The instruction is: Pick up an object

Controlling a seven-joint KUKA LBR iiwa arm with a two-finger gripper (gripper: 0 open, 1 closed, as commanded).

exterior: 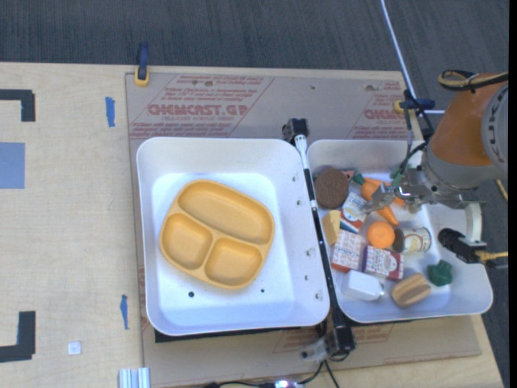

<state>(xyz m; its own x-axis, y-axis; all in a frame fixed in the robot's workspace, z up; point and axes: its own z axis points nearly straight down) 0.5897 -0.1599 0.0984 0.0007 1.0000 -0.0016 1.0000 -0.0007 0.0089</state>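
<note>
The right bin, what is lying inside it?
Inside the right bin lie toy foods: a brown round patty, an orange, a hot dog bun, a green piece, a carrot and small cartons. The gripper and arm cover part of the back area.

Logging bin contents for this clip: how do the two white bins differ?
The left bin holds a single yellow divided tray; the right bin holds a clutter of small toy foods, among them an orange and a hot dog. The gripper is over the right bin, not the left. Both are shallow and white.
</note>
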